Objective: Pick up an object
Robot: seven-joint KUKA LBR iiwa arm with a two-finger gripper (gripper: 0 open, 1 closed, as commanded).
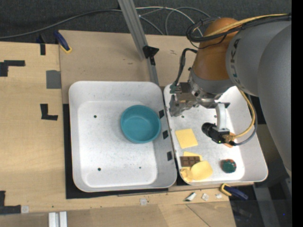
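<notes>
overhead, gripper [179,103] above right bin [246,122] near yellow square [186,138], finger state unclear

The grey arm [265,65] reaches over the right bin [251,174], its gripper [177,108] low near that bin's far left corner.

2 bins [85,126]: white plastic, faintly speckled, slight sheen. Bowl [140,123]: smooth teal plastic, matt. Bench [28,141]: tan board, matt, wood-like. Arm [265,56]: smooth grey casing, glossy orange band [215,32]. Slanted pole [135,27]: grey metal
</notes>
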